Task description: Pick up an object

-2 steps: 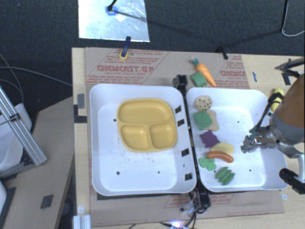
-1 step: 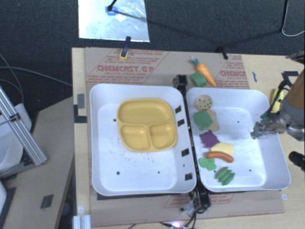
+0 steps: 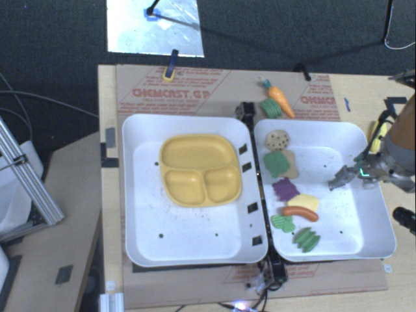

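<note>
Yellow tray [image 3: 199,171] in a white bin [image 3: 140,194] — orange carrot [image 3: 281,99] (green-topped), speckled tan cookie [image 3: 277,140].

Glossy white plastic bins [image 3: 195,252], smooth matt yellow plastic tray [image 3: 198,169], printed brown cardboard sheet [image 3: 195,90] under them, pale wood-look bench [image 3: 71,194], shiny crinkled foil-like sheet [image 3: 155,18], rough dark carpet floor [image 3: 52,38], plastic-looking toy foods [image 3: 296,207], brushed aluminium rail [image 3: 26,181]

Grey arm [image 3: 402,149], rounded wrist housing. Orange-yellow band just above wrist. Gripper [image 3: 340,179]: grey metallic fingers, small teal-green light on body behind fingers. Dark cable beside band.
</note>
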`<state>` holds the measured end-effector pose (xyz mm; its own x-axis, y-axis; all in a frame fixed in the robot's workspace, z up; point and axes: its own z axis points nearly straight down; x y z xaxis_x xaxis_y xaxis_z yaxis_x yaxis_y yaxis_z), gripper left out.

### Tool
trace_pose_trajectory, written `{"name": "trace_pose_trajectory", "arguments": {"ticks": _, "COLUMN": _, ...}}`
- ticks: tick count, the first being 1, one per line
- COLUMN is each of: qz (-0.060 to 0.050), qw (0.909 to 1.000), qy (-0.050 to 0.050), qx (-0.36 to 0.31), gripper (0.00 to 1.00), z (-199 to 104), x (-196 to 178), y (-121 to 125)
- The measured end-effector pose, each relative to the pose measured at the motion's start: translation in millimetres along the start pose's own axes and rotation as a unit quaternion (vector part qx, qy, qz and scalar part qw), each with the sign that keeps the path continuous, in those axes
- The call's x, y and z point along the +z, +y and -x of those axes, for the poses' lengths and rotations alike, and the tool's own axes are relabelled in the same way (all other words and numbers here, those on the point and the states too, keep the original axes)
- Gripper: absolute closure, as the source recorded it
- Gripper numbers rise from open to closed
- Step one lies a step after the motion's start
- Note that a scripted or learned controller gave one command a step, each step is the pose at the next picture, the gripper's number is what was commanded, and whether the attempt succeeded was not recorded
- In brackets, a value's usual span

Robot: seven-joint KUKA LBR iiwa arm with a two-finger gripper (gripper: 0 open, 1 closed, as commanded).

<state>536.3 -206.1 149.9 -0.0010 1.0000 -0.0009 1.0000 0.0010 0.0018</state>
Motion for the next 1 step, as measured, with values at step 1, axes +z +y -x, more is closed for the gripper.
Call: {"name": "trace_pose_trajectory", "arguments": {"ticks": 1, "qz": 0.006, "qw": 1.0, "qy": -0.001, "qx": -0.003, "gripper": 0.0, "z": -34.0, "x": -137.1, "y": -37.1}}
